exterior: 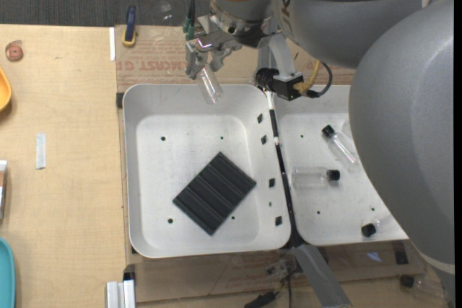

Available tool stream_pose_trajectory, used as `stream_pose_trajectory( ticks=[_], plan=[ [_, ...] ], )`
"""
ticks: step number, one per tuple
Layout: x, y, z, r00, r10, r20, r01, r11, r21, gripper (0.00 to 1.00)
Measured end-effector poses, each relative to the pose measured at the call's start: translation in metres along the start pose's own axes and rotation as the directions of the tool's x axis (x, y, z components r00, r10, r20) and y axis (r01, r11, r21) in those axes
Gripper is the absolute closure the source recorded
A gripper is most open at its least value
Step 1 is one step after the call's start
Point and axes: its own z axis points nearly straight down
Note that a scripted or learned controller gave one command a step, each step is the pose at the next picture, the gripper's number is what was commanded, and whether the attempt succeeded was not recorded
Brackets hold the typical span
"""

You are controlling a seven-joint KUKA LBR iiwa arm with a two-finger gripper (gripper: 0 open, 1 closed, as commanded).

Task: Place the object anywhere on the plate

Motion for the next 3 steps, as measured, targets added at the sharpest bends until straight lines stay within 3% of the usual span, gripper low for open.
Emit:
stream_pose_trajectory(
  ticks=[1,2,3],
  plan=[
    [0.017,-0.061,0.017,0.964,-0.267,-0.001,0.267,0.964,0.0,1.0],
    [-0.002,-0.092,-0.017,0.901,-0.433,0.0,0.433,0.901,-0.001,1.0],
    [0.029,-0.003,-0.09,0.838,-0.546,0.0,0.546,0.838,0.0,1.0]
  ],
)
